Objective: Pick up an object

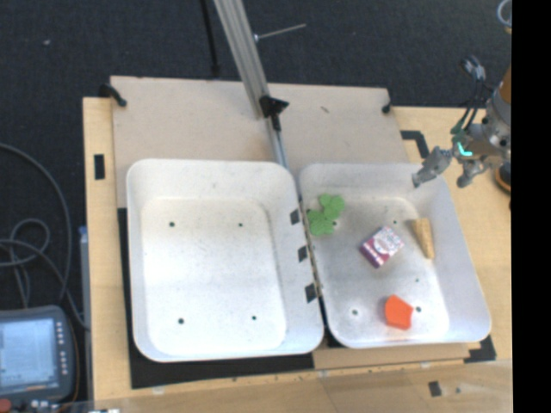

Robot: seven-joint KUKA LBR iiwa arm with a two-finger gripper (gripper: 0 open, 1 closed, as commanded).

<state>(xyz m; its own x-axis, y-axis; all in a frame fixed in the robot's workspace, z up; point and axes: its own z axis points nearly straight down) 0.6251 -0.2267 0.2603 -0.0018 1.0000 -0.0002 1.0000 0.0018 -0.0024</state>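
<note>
The right bin (pixel 456 256) holds a green leafy toy (pixel 325 214) near its left wall, a purple and white small box (pixel 381 246) in the middle, a tan wedge (pixel 423 236) to the box's right, and an orange block (pixel 398 311) near the front. My gripper (pixel 448 168) hangs over the right bin's far right corner, above and right of the tan wedge. Its two grey fingers stand apart with nothing between them.
The left bin (pixel 215 256) sits beside the right one, separated by a divider with black clips. A slanted aluminium post (pixel 245 46) rises behind the bins. A screen device (pixel 33 351) and cables lie at the left.
</note>
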